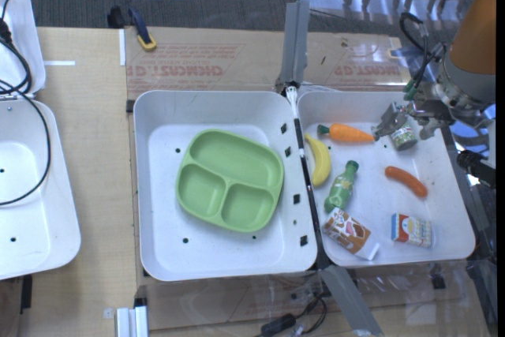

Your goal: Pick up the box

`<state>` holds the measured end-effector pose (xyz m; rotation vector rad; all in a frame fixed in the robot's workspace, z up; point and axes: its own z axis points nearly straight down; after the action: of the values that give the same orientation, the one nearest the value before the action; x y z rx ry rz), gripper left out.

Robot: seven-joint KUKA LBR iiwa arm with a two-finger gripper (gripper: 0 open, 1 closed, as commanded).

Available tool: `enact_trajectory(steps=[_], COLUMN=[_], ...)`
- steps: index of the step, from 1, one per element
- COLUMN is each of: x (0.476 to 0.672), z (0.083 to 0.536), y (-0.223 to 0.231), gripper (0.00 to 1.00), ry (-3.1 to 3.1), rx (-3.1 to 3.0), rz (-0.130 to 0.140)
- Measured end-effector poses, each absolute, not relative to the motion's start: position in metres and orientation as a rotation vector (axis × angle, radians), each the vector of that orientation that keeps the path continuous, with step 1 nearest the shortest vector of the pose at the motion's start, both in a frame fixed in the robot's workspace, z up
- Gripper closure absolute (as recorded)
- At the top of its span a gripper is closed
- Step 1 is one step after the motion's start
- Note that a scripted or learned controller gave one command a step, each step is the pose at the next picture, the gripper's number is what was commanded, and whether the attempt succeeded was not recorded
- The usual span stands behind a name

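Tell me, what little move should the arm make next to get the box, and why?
Probably swing the hand toward the near side of the right bin. It hangs near the far edge by the carrot, while the small box lies at the near side, past the sausage. A second carton lies near the bottle; which is meant I can't tell.

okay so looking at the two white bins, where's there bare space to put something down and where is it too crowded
The left bin has bare floor around the green plate, widest along its left wall. The right bin is crowded: carrot, banana, bottle, sausage, two boxes, with the gripper over its top. One bare patch lies between bottle, sausage and boxes.
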<state>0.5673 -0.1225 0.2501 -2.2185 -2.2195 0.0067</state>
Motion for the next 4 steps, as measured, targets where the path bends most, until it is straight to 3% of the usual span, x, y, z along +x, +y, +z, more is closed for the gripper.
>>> enact_trajectory(steps=[1, 2, 3, 4], x=[0.495, 0.476, 0.477, 0.476], z=[0.172, 0.089, 0.097, 0.097], y=[-0.173, -0.187, -0.187, -0.187], gripper=[0.0, 0.0, 1.0, 0.0], ry=[-1.957, -2.003, -2.0, -1.998], rx=[-2.451, -2.414, -2.417, -2.415], rz=[0.007, 0.004, 0.004, 0.007])
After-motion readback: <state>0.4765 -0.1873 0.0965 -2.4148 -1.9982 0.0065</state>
